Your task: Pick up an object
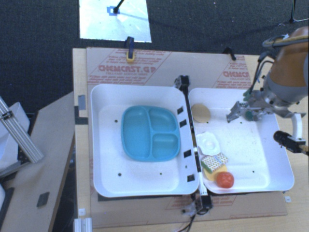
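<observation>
Two white bins sit side by side on the bench. The left bin (104,178) holds one blue divided plate (149,133) with three compartments, lying flat near the bin's middle. The right bin (270,173) holds the loose items, all gathered along its left side near the divider.

Count of items in the right bin — four seen clearly:
- one tan round disc (201,112), at the upper left of the bin;
- one white fried egg toy (208,142), below the disc;
- one checkered block (214,162), below the egg, with a bit of yellow showing at its lower edge that I cannot identify;
- one red tomato (224,180), lowest of the group, just beside the block.

The gripper (236,113) hangs over the upper middle of the right bin, pointing toward the view's left. The tan disc lies nearest to it, off to its left and apart from it; the egg, block and tomato lie lower down and farther away. Nothing is seen between the fingers. Whether the claw is open or closed cannot be told — the tips are small and blurred at this angle.

The arm (289,71) enters from the right, its orange band above the wrist, the wrist bent down and leftward toward the bin floor.
</observation>
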Controlling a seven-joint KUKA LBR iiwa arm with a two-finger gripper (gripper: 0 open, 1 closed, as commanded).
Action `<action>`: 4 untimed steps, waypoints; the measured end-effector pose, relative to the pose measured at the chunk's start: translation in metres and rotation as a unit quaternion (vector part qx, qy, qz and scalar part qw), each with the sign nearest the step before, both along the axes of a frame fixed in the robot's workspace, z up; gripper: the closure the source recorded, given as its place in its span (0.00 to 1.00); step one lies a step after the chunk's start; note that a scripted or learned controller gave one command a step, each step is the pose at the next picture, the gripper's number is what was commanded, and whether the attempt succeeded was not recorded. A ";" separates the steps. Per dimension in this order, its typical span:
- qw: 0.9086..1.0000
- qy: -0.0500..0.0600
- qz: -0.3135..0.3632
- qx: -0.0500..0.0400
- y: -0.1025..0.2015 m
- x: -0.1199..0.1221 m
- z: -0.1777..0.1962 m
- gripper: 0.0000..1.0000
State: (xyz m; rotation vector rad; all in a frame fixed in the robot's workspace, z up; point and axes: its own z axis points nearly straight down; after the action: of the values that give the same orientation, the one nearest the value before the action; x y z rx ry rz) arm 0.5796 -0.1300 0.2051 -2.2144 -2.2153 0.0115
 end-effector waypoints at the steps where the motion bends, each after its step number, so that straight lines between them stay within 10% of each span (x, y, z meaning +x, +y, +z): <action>1: 1.000 -0.006 0.001 -0.001 0.000 0.003 0.007 0.00; 4: 1.000 -0.005 0.001 -0.001 0.011 0.019 -0.122 0.00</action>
State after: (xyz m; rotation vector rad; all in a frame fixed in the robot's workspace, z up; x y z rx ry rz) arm 0.5988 -0.1191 0.0832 -2.2184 -2.2235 0.0009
